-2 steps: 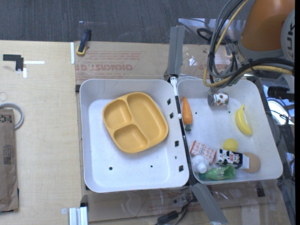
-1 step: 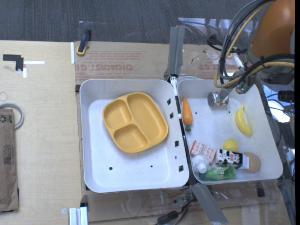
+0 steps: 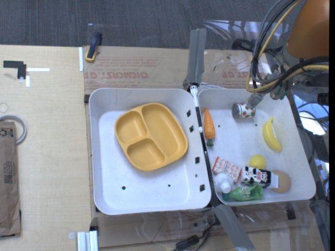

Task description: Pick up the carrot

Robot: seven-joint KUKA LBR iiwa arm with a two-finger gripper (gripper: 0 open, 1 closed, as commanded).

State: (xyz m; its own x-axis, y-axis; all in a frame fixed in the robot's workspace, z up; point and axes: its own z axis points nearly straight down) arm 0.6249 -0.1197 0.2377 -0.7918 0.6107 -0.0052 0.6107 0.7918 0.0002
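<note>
Orange carrot (image 3: 208,123) was lying lengthwise in the right bin (image 3: 301,140), tucked right against the left wall next to the divider between the bins, green end pointing toward the camera. That spot looked awkward to me, since a thing hugging the wall leaves little room for a finger on that side. The gripper (image 3: 255,99) was hanging over the far end of the same bin, near a small can (image 3: 243,110) lying on its side, well apart from the carrot, and I honestly couldn't tell what state it was in since cables and glare hid the tip. Also in that bin: a banana (image 3: 270,135) near the right wall, a lemon (image 3: 257,161), and a heap of packets at the near end. The left bin (image 3: 104,182) held a yellow divided plate (image 3: 151,136). My guess is the arm needed to shift left toward the carrot before anything else.
</note>
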